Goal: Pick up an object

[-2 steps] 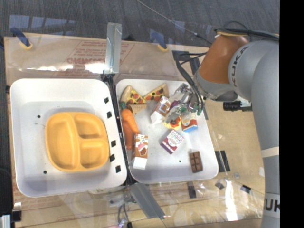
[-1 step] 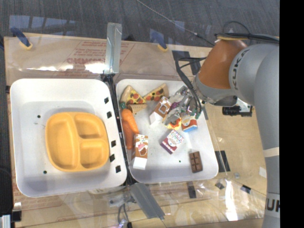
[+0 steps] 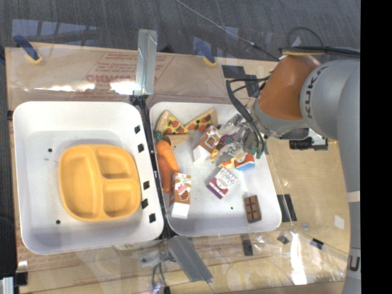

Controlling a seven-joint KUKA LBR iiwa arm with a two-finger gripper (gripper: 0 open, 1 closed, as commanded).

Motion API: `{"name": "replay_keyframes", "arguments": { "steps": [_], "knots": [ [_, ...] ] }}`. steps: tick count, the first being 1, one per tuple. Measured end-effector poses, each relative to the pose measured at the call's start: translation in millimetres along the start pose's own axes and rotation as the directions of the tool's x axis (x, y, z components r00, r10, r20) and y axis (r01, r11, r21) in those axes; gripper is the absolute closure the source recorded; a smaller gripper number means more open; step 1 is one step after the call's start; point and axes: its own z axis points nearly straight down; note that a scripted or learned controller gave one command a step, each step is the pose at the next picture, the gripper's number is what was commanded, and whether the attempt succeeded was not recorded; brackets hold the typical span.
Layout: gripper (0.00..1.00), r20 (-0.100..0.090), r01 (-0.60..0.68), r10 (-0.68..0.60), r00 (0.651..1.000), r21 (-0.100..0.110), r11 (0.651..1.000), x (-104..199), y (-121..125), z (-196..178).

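The right bin (image 3: 267, 182) holds several toy foods. Two pizza slices (image 3: 171, 125) (image 3: 202, 122) lie at its far side and an orange carrot (image 3: 166, 158) runs along its left wall. A brown and white carton (image 3: 181, 192) lies near the front left. A purple and white carton (image 3: 223, 181) sits in the middle, and a chocolate bar (image 3: 252, 207) lies at the front right. My gripper (image 3: 237, 138) is low in the bin's far right part, between a small brown carton (image 3: 210, 141) and a red, white and blue pack (image 3: 244, 161). Cables and clutter blur its tip.
The left bin (image 3: 37, 127) holds a yellow divided plate (image 3: 98, 181). A metal clip (image 3: 145, 63) stands where the two bins meet at the far edge. The grey arm with its orange band (image 3: 288, 94) comes in over the right bin's far right corner.
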Motion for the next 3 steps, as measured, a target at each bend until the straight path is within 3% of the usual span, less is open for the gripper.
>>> {"name": "replay_keyframes", "arguments": {
  "steps": [1, 2, 3],
  "knots": [
    [0.00, -0.046, -0.026, 0.026, 0.999, 0.008, 1.000, 86.0, -0.1, 16.2],
    [0.00, -0.050, -0.274, 0.275, 0.960, 0.021, 0.962, 107.1, -1.5, 16.7],
    [1.00, -0.048, -0.267, 0.267, 0.962, 0.020, 0.964, 105.1, -0.1, 6.2]
  ]
}}
